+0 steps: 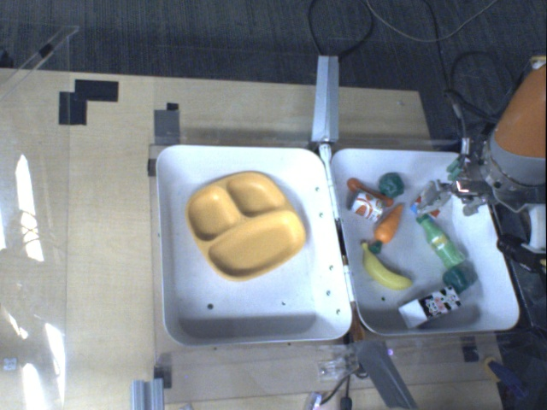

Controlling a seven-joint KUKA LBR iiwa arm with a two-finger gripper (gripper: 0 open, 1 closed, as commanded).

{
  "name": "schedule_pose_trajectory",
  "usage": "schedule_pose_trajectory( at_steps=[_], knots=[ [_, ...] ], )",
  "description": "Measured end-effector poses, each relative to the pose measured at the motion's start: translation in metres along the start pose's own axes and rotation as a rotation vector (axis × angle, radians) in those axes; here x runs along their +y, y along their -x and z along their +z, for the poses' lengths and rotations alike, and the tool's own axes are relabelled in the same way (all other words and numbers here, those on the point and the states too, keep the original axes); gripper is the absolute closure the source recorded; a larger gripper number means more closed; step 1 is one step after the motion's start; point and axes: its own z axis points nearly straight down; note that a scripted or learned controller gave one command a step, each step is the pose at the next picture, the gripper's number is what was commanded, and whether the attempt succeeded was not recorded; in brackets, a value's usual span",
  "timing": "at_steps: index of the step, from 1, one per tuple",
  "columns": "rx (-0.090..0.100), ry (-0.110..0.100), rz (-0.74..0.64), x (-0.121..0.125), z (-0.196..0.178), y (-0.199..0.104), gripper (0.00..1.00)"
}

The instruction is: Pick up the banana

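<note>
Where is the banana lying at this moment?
The banana lies in the right bin, toward its left wall, just below the carrot and left of the green bottle.

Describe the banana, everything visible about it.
The banana is small, smooth and bright yellow, probably a plastic toy, with a darker tip at its upper-left end. It lies flat on the right bin's floor, curved, running diagonally from upper left to lower right. Its upper end sits just below the carrot, close or touching. Nothing grips it.
</note>
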Motion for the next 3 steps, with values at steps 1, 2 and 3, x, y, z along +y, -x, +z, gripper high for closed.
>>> schedule_pose_trajectory(
  at_steps=[1, 2, 3],
  knots=[
    [0.000, 0.001, -0.304, -0.028, 0.068, -0.060, 0.00],
    [-0.006, 0.015, -0.527, -0.040, 0.097, -0.068, 0.00],
    [-0.005, 0.015, -0.374, -0.082, 0.097, -0.036, 0.00]
  ],
)
